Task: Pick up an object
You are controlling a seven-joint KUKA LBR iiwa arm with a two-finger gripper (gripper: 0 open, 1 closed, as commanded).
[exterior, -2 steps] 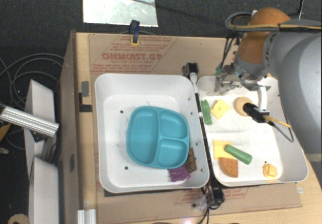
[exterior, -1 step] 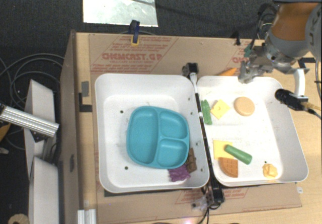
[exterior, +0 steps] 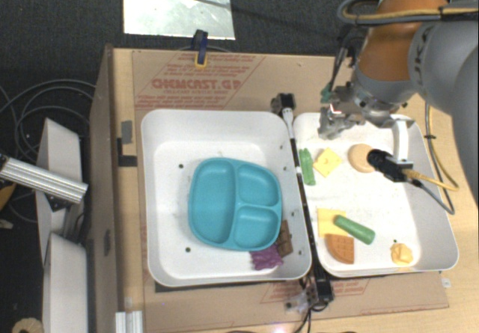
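My gripper hangs over the far left corner of the right bin, with nothing visibly in it. Just in front of it lie a yellow wedge and a green stick along the bin's left wall. A tan round piece sits to the wedge's right. Nearer the front are a yellow slab, a green cylinder across it, an orange waffle-like piece and a small yellow lump.
The left bin holds a teal divided plate, with a purple piece and a brown piece at its front right. A clamp sits on the wall between the bins. Cardboard lies under both bins.
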